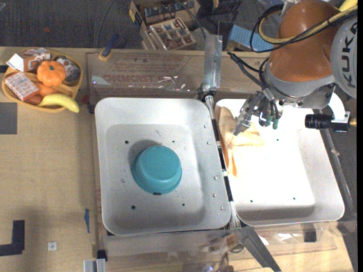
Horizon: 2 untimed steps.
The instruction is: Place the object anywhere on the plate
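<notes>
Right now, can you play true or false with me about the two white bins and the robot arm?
1. The round teal plate lies in the left white bin. True.
2. The gripper hangs over the teal plate. False: it is over the right white bin.
3. A pale tan object lies in the right bin, by its left wall. True.
4. The yellow banana is in the left bin. False: it rests on a bowl of toy food outside the bins, at far left.
</notes>
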Tool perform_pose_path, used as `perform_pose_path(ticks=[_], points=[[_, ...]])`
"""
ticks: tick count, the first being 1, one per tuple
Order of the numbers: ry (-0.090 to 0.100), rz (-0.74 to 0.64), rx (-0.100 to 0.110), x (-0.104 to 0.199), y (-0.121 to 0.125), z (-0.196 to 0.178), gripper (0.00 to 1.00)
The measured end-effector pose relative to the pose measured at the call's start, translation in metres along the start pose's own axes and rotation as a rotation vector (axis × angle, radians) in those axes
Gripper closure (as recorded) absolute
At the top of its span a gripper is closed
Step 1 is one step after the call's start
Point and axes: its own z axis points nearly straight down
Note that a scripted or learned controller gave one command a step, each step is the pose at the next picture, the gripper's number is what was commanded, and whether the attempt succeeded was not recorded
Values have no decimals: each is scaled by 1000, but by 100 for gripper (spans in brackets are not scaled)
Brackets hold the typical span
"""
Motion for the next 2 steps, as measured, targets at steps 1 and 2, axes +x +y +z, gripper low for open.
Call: perform_pose_path(ticks=[1,2], points=[[-1,-397,-2,14,44,-5,100],[-1,-431,-2,31,99,10,100]])
